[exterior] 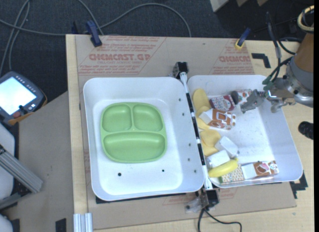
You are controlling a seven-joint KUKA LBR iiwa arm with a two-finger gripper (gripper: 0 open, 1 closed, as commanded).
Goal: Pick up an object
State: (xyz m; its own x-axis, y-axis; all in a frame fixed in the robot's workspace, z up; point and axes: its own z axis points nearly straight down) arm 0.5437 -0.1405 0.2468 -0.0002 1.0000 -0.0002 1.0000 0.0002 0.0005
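Objects for picking: all inside right bin (291,143), mostly along its left wall. Nearest to far left corner, pale yellow piece (200,100). Just beside it, toward the middle of the bin, two small red-and-white packets (222,117), touching or overlapping; cannot tell which. Lower down, yellow soft item (209,138), with white block (229,146) against its right side. Near the front left corner, yellow banana (223,168), lying on patterned card (233,176). To the right of the card, along the front wall, small printed box (264,168).

Above the far part of the same bin, pincer (259,100), reaching in from the right on grey arm (299,84). Close to small reddish object (238,97) and to the packets; contact not visible. Nothing visibly gripped. Released or clenched: cannot tell from this angle.

In left bin (94,176), only green divided plate (133,132), flat, three compartments, near the middle. Well apart from the pincer.

Under both bins, counter (149,56) covered by brown sheet with red print. On its far edge, two blue clamps (93,33), one at each side. Beyond the counter, on dark floor, grey cables (149,9). At far left, off the counter, device with lit screen (17,96).
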